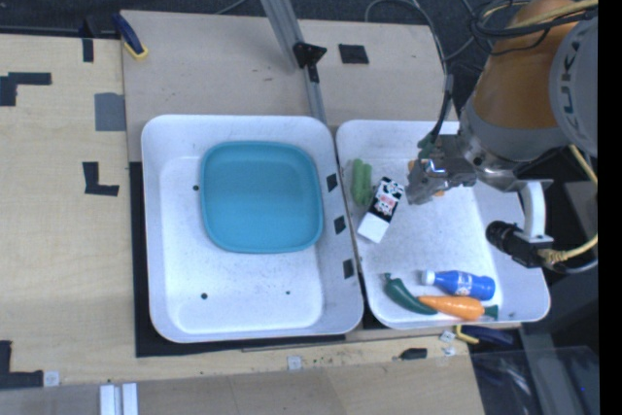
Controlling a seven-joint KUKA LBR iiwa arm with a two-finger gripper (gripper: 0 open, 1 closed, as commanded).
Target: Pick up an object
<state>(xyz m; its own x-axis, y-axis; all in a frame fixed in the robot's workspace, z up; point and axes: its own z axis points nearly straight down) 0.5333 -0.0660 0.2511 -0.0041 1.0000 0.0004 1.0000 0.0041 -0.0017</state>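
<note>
From the overhead camera I see my pincer hanging over the right bin, and I cannot tell how it is set or whether it grips anything. Just to its left lies a small white carton with black patches, and left of that a green pickle. Below the pincer, near the bin's front edge, lie a blue bottle, an orange carrot and a dark green pepper. Well to the left, a teal plate sits in the left bin.
</note>
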